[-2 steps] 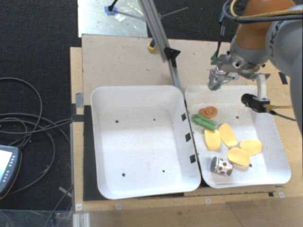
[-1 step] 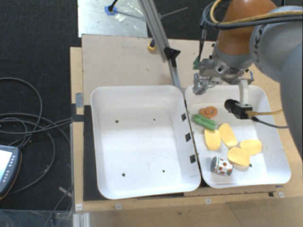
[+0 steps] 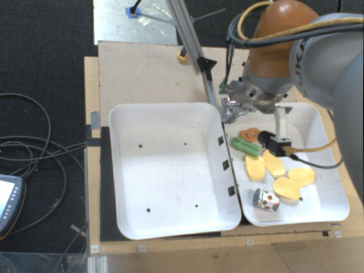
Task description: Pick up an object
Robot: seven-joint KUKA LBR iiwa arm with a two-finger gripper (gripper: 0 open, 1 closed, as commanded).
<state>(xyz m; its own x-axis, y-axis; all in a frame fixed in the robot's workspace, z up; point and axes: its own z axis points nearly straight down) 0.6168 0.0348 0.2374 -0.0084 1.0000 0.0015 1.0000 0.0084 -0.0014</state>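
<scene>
**Gripper poised at the bin corner, nothing picked up yet**

The gripper [image 3: 229, 112] hangs over the far left corner of the right bin [image 3: 320, 134], close to the wall that bin shares with the left bin [image 3: 170, 169]. The wrist above hides it from the camera, so I cannot tell whether it is released or clenched, and nothing can be seen held in it.

The things to pick all lie in the right bin. An orange piece [image 3: 248, 134] and a green piece [image 3: 244, 147] sit nearest the gripper, just toward the near side of it, and the two look to be touching. Further toward the near edge lie several yellow pieces [image 3: 255, 168], some of them touching one another. A small spotted can [image 3: 265, 199] lies on its side close to the near left corner.

The main risks appear to come from position and crowding. If the gripper comes straight down from here, it would probably meet the bin wall or bare floor rather than an object, and close on nothing. A slanted grey pole [image 3: 187, 33] ends close beside the gripper, so a sideways correction to the left might strike it. The green and orange pieces look low and flat, so a grasp could slide over them or nudge one into the other. The can could roll away if it is touched off centre.
</scene>
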